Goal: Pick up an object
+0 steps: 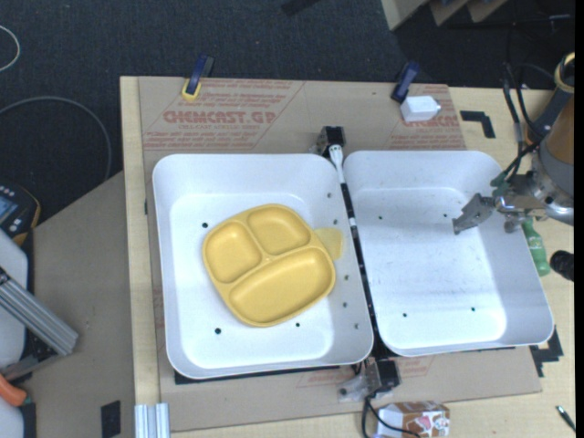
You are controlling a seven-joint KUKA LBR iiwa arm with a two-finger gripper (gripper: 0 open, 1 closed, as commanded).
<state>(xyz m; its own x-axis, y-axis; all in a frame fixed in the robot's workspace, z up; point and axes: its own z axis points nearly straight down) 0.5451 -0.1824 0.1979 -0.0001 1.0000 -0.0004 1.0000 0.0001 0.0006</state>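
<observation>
A yellow three-compartment plate (267, 265) lies flat in the middle of the left bin (173, 199). A small pale yellow piece (331, 241) pokes out from under the plate's right edge. A slim green object (537, 246) lies along the right rim of the right bin (429, 327). My gripper (474, 213) hangs over the upper right part of the right bin, just left of the green object, pointing toward the bin's middle. I see nothing held in it. The arm's wrist (557, 167) enters from the right.
The bins sit on a cardboard-covered bench (274, 117). Clamps stand at the back: a yellow-blue one (194, 78) and a blue one with a white block (415, 103). A black clip (332, 140) joins the bins at the back, and cables hang by the wrist.
</observation>
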